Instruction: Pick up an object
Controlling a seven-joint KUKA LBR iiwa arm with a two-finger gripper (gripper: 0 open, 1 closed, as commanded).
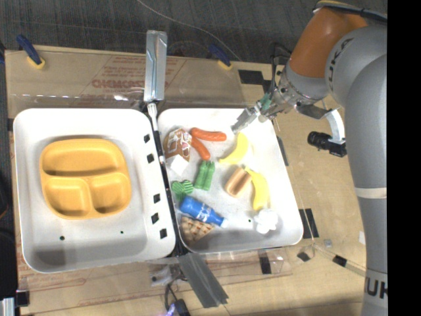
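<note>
Two shallow white bins are seen side by side from the overhead camera. The left white bin (26, 196) bears a yellow plastic tray (85, 175) with three compartments. The right white bin (279, 183) holds the loose objects: two orange-red toy sausages (208, 135) near the far side, a brown-and-white wrapped item (177, 143) just beside them, a yellow toy banana (238, 148) close to the sausages, a green ribbed plastic piece (204, 174) near the middle, a toy hot dog in a bun (236, 180) touching a second yellow banana (260, 189), a blue bottle-shaped object (201, 210) lying tilted, a tan waffle-patterned piece (195, 228) at the near edge, and a small white lump (266, 222) in the near right corner. The two-finger gripper (241, 122) is positioned over the far right part of that bin, just above the first banana's upper end. Nothing is seen between its fingers. Whether the jaws are spread or pressed together cannot be told from this angle.
</note>
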